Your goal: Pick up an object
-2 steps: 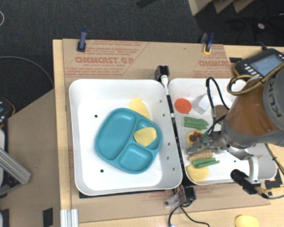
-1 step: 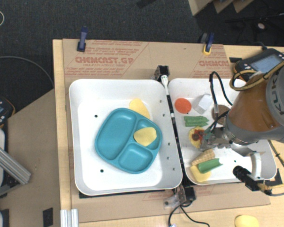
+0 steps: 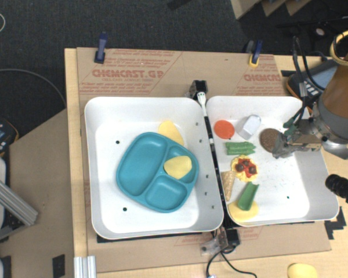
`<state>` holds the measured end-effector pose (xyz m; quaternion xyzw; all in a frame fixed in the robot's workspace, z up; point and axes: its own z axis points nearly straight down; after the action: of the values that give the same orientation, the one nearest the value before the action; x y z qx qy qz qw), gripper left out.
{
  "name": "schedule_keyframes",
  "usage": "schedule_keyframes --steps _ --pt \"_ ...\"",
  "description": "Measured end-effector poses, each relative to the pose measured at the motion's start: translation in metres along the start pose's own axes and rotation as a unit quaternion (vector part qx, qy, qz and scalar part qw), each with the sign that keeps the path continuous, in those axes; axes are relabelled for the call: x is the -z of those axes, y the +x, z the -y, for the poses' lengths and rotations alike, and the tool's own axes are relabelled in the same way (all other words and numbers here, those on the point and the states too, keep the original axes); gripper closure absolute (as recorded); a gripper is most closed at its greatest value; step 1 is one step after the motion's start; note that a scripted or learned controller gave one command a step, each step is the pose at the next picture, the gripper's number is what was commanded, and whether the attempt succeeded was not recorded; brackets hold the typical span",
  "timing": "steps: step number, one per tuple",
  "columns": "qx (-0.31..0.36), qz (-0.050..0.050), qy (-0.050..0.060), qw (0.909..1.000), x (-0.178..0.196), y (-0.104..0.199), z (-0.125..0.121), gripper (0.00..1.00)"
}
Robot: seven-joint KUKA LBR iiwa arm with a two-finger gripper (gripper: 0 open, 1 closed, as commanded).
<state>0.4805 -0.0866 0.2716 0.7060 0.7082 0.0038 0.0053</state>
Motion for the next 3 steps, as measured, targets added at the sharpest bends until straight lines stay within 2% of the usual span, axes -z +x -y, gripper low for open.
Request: schedule_keyframes --steps 1,2,3 --pt "0.001 -0.002 0.007 1.0 -0.009 0.083 0.001 1.0" --pt "0.003 -0.002 0.005 1.0 -0.001 0.191 0.001 1.0" --pt "0.002 -0.003 0.003 1.0 0.073 0.25 -0.001 1.0"
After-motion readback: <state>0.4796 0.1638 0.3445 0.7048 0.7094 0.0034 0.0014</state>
